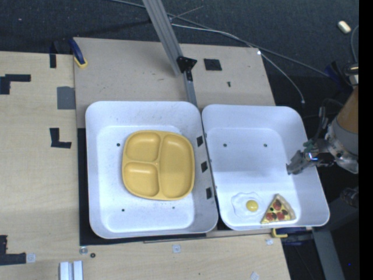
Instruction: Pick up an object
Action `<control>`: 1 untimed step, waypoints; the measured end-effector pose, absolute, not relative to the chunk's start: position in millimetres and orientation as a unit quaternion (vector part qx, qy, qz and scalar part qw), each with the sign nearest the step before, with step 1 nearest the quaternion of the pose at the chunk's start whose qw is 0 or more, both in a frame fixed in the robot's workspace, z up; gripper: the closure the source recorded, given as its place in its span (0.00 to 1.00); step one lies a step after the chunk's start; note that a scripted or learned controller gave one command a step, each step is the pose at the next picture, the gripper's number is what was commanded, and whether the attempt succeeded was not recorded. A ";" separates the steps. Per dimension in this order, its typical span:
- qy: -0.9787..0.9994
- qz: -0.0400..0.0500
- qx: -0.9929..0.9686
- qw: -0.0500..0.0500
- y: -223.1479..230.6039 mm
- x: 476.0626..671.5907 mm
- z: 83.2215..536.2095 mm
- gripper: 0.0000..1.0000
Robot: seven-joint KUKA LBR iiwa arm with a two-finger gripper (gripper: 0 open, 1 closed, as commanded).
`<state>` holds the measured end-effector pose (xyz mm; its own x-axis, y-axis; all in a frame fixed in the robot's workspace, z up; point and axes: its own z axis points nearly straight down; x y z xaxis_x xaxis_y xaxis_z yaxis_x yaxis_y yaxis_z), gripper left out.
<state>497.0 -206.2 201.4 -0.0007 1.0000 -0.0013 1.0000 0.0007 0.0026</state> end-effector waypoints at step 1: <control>0.708 0.001 0.706 0.001 -205.9 497.9 233.1 1.00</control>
